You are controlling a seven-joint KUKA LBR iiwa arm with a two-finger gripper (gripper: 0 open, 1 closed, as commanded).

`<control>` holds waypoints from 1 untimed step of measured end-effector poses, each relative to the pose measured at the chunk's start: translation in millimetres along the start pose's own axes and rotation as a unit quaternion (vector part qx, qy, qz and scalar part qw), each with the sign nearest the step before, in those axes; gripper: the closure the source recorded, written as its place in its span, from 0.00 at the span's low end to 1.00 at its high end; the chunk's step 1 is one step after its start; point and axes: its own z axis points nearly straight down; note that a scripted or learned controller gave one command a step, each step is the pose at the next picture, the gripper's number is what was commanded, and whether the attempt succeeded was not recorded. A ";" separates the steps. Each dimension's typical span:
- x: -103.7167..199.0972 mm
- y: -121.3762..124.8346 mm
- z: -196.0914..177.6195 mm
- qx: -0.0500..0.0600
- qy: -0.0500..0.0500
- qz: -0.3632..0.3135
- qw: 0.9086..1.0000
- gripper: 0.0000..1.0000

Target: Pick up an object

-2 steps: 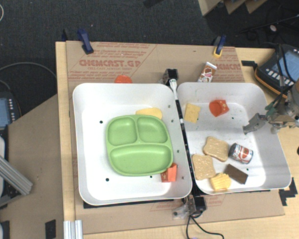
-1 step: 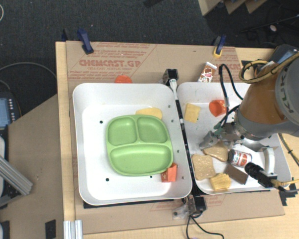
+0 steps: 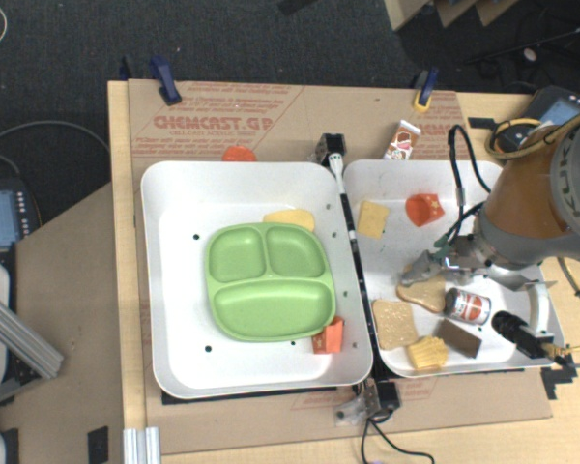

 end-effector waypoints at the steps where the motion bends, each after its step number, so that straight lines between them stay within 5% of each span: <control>1: 9.0 129.4 -0.5 -0.004 -0.003 -0.004 1.000 0.00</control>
